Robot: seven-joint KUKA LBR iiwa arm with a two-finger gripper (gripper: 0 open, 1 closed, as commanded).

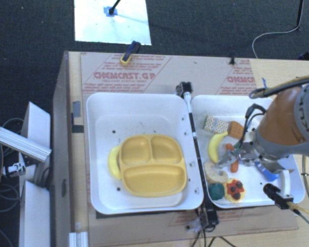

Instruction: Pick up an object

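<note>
Jaws (pixel 232 156) low in right bin (pixel 293 189), at carrot (pixel 234 164)

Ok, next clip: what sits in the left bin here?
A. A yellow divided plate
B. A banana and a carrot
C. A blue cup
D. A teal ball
A: the yellow divided plate, with three compartments, lies in the left bin; the banana and the other small items are in the right bin.

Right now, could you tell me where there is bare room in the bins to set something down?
Left bin: bare floor behind the yellow divided plate. Right bin: crowded, with the banana, other toy food and the gripper.
</note>
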